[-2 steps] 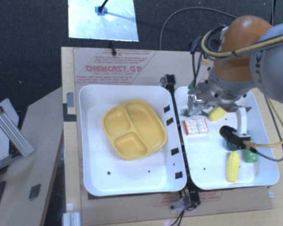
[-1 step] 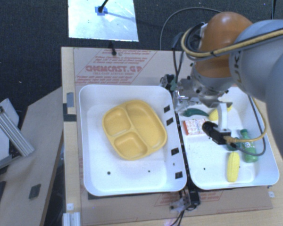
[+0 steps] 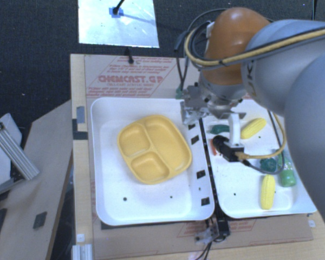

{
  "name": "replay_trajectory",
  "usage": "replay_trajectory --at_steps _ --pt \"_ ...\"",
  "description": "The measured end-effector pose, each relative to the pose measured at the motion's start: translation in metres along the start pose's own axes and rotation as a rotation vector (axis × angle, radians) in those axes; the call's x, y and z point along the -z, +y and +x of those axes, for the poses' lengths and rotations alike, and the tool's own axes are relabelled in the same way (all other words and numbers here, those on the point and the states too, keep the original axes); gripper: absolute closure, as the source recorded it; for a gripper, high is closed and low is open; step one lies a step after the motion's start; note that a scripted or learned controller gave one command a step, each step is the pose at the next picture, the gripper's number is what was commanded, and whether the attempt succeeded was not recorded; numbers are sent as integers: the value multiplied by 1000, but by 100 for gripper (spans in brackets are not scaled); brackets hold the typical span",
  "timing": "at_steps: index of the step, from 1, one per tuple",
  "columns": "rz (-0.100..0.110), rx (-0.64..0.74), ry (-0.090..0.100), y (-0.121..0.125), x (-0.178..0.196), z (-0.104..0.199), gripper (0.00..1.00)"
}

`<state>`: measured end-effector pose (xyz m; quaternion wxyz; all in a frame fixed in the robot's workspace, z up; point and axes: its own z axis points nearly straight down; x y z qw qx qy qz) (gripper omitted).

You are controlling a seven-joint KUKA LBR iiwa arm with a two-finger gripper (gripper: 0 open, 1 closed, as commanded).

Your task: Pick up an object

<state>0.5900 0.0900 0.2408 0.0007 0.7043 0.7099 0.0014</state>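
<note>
A yellow three-compartment plate [image 3: 154, 148] lies in the left white bin [image 3: 111, 199]. The right bin [image 3: 244, 202] holds a yellow corn cob [image 3: 253, 128] at the back, a second corn cob [image 3: 267, 191] near the front, a small dark green piece [image 3: 219, 129], a teal object [image 3: 269, 164] and a light green object [image 3: 287, 176]. My gripper [image 3: 192, 114] hangs over the divide between the bins, at the plate's back right corner. The bulky wrist hides much of it. Nothing shows between its fingers.
A printed cardboard sheet [image 3: 130, 79] lies under the bins at the back. A shiny square panel [image 3: 117, 15] sits behind it. An aluminium rail [image 3: 11, 148] slants at the far left. The arm covers the back of the right bin.
</note>
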Motion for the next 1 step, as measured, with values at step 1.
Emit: replay_trajectory --at_steps 1 --pt "1 -2 0 0 0 -2 0"
